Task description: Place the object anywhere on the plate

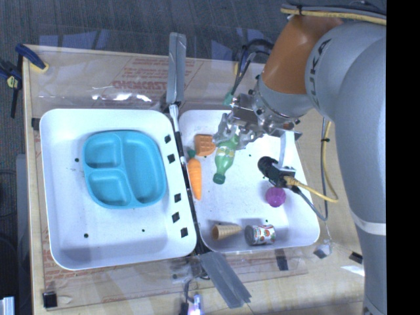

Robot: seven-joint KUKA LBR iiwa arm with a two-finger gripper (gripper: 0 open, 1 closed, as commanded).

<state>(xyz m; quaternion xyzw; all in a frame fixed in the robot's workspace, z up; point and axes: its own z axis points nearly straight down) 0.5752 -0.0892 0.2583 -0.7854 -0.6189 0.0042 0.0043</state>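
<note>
I see gripper [231, 135] over right bin [302, 209], fingers closed around upper body of green bottle [223, 159]; bottle hangs tilted, cap down, likely lifted. Blue divided plate [125, 169] waits in left bin [59, 228], well apart. Carrot [195, 178], cone [225, 230], can [262, 234], purple ball [275, 197] lie loose below.

I see the tool [231, 134] over the right bin [298, 225] with its fingers around the top of a green bottle [223, 160], beside a carrot [195, 178], while the blue plate [125, 169] sits in the left bin [59, 241].
</note>
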